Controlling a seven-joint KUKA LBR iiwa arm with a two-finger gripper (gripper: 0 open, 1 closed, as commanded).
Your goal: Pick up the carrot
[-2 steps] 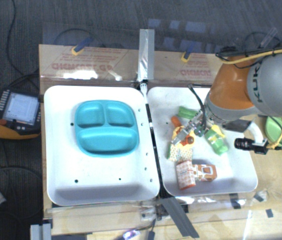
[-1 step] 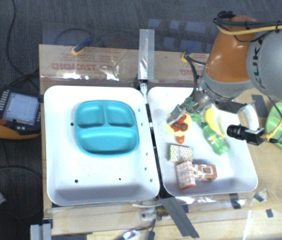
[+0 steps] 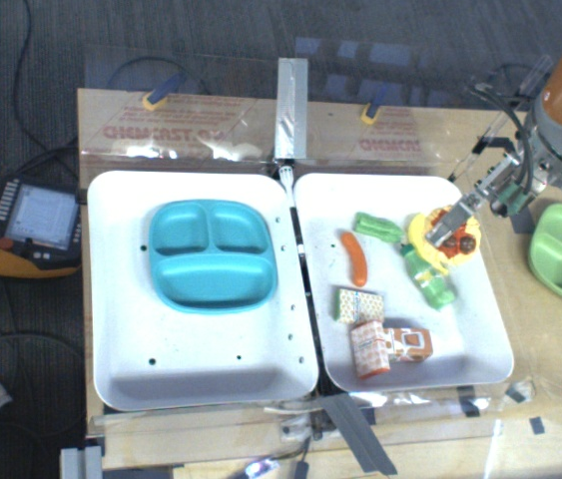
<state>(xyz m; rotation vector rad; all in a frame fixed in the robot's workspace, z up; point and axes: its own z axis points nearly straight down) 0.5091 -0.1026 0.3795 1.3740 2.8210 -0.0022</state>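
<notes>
Here the small orange carrot [image 3: 356, 258] lies in the right white bin [image 3: 480, 352] near its left wall — long axis running near-to-far, slightly tilted. The pincer [image 3: 447, 230] hovers well apart, over a yellow-and-red toy [image 3: 457, 248]; whether it grips anything — cannot tell.

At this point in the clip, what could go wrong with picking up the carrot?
1. The gripper sits over the yellow and red toys, apart from the carrot, so it may grab the wrong thing.
2. A green toy and a small packet lie close to the carrot and could get nudged.
</notes>
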